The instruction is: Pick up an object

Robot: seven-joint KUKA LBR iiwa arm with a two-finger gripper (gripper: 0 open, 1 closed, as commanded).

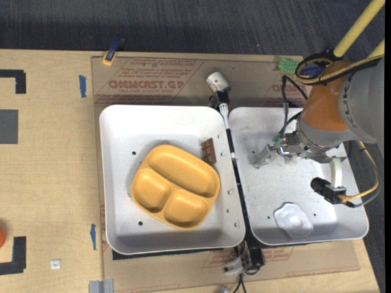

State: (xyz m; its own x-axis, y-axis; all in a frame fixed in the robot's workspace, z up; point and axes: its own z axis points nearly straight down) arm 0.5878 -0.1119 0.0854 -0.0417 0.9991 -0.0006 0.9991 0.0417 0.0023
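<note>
Yellow plastic divided tray (pixel 175 185) — stiff, light, slick; grip its rim. Gripper (pixel 264 157) fingers' state — cannot tell.

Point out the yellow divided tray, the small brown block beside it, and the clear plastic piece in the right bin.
yellow divided tray (pixel 176 185), camera view, centre ridge.
brown block (pixel 208 151), camera view, middle.
clear plastic piece (pixel 291 218), camera view, top.
</note>
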